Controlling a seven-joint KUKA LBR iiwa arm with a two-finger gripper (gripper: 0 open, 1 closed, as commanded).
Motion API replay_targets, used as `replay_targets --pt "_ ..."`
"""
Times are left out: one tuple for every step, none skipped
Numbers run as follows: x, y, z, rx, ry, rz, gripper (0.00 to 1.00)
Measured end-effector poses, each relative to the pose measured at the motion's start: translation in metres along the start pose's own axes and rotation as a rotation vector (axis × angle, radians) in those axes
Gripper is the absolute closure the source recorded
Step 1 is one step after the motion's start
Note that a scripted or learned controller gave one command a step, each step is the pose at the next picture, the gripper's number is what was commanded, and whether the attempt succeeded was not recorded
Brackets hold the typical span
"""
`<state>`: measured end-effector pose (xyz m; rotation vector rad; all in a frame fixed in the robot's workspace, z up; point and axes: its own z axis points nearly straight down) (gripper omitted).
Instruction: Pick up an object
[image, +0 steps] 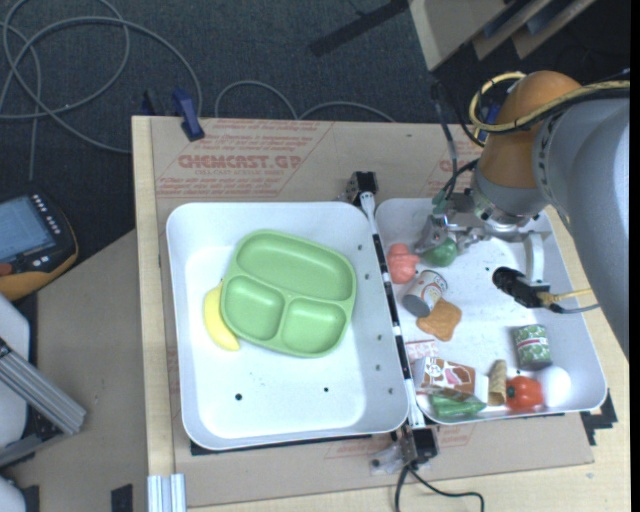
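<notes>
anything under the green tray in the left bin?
A banana pokes out from under the green tray's left edge, lying on the left bin's floor. Its right side is covered by the tray; whatever else may lie beneath is hidden.

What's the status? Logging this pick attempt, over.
Gripper low in right bin, far corner, over a green item. No grasp visible. Pink toy and can crowd nearby.

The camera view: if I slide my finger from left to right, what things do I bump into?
Yellow banana → green divided plate → pink toy → orange cracker → red tomato.
</notes>
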<state>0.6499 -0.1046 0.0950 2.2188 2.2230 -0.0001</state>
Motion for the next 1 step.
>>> replay_targets --pt "0.0480 -0.0442 -0.0905 0.000 0.001 0.000 1.00"
